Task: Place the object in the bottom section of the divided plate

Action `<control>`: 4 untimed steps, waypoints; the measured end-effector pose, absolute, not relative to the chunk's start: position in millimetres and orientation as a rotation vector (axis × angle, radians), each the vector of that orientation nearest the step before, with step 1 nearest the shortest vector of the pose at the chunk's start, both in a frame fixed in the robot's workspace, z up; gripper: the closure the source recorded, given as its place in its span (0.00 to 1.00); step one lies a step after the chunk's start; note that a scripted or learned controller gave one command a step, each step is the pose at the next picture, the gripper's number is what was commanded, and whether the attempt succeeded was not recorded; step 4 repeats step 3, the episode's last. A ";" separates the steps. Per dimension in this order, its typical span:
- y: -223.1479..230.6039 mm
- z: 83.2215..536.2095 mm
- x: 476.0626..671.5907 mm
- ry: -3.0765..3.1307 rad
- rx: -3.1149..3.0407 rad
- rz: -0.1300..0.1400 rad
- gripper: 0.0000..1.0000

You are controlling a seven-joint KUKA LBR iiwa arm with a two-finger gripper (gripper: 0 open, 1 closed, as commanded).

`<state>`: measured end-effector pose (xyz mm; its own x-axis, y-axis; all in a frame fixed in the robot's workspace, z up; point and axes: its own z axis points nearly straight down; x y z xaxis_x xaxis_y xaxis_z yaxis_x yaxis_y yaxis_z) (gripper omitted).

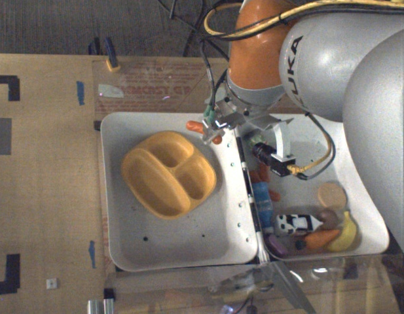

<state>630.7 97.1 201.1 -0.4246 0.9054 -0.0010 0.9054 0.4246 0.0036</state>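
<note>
One small orange-and-green toy carrot (200,127) sits clamped in the fingers (215,128) above the yellow divided plate (169,173); looks light, stiff, probably slick plastic, best held mid-body.

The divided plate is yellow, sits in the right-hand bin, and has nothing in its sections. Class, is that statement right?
One detail is wrong. The camera view shows the yellow divided plate in the left-hand bin, not the right-hand one. The rest stands: it is yellow and its sections hold nothing.
</note>
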 end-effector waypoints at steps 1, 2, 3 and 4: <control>150.0 168.8 587.4 2.653 1.684 0.000 1.00; 160.0 206.2 587.3 2.748 1.516 0.005 1.00; 160.0 206.2 587.3 2.748 1.516 0.005 0.00; 160.0 206.2 587.3 2.748 1.516 0.005 0.00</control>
